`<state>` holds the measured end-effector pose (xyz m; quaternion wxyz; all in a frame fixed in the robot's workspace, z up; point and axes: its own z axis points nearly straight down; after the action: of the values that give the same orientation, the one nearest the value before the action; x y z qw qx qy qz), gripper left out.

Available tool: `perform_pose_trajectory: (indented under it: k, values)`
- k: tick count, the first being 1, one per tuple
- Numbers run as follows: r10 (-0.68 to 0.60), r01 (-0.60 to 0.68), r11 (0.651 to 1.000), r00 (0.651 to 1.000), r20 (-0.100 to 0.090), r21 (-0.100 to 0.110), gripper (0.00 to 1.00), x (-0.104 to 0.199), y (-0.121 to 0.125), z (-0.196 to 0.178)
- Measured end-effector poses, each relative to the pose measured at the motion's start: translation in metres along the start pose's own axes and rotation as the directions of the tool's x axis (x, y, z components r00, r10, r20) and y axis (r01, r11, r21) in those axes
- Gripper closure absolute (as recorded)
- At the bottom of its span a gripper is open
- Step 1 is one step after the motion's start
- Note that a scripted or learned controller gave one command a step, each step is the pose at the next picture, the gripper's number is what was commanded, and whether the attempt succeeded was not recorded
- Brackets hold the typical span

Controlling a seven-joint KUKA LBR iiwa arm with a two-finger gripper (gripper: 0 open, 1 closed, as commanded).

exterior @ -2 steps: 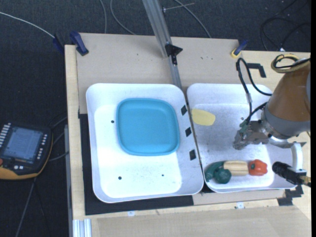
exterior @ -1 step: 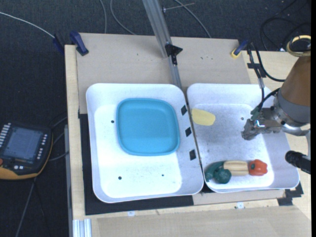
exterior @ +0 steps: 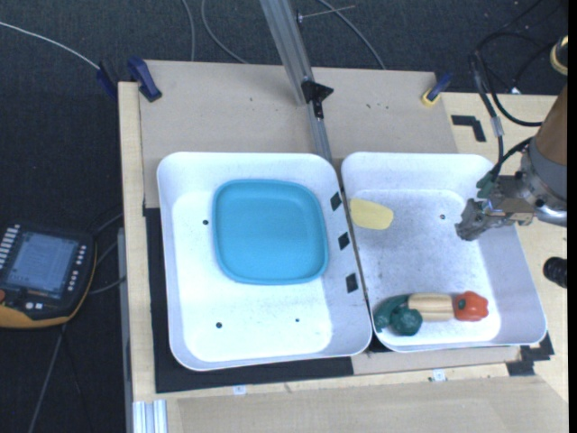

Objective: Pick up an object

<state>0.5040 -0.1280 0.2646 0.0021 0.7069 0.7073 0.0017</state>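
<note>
The right bin (exterior: 424, 171) holds a pale yellow piece (exterior: 370, 214) near its left wall. Along its front wall lie a dark green lump (exterior: 398, 317), a tan cylinder (exterior: 431, 307) and a red toy vegetable (exterior: 470, 306), side by side. My gripper (exterior: 471, 224) hangs over the right side of this bin, above bare floor, well apart from every object. Nothing shows between its fingers.
The left bin (exterior: 185, 242) carries a square blue plate (exterior: 270, 231). A metal pole (exterior: 287, 34) slants in from the top toward the gap between the bins. Blue and yellow clamps (exterior: 142, 79) sit at the board's back corners. A handheld pendant (exterior: 41, 269) lies far left.
</note>
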Motion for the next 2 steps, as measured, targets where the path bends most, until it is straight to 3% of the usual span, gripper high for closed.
perform_pose_trajectory:
  k: [2]
  values:
    - [-0.004,0.004,1.0,1.0,-0.002,0.004,1.0,0.093,0.051,-0.006]
